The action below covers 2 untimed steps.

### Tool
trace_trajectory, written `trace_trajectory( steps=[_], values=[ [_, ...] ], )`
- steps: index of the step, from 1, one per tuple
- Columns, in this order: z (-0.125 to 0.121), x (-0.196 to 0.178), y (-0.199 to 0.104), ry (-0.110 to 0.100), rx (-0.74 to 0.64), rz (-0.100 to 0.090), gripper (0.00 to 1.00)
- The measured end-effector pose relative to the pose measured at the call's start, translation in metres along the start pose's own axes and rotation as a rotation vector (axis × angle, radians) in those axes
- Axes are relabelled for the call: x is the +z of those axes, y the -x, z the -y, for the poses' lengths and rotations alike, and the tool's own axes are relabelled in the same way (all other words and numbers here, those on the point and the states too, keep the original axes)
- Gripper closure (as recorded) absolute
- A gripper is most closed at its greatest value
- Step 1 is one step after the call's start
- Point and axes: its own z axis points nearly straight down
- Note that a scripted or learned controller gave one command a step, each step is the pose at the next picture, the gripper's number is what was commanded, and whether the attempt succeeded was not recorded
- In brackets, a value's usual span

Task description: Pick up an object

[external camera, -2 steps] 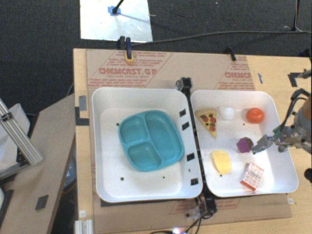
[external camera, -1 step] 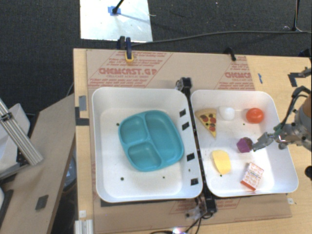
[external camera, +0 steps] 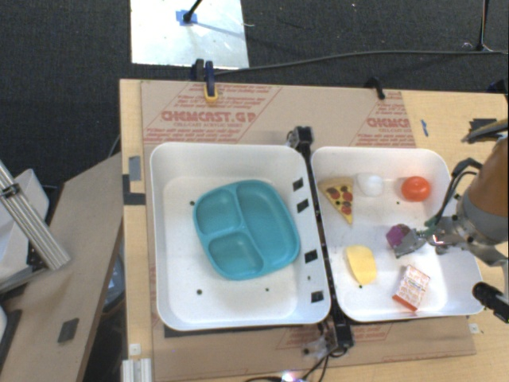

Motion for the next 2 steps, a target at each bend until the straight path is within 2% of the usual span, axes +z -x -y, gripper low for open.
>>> trace_trajectory(
  steps=[1, 2],
  values=[
    [-0.001, 0.047, 0.000, 0.002, 0.001, 0.001, 0.00],
    [-0.002, 0.034, 0.000, 0.006, 0.000, 0.002, 1.00]
  ],
)
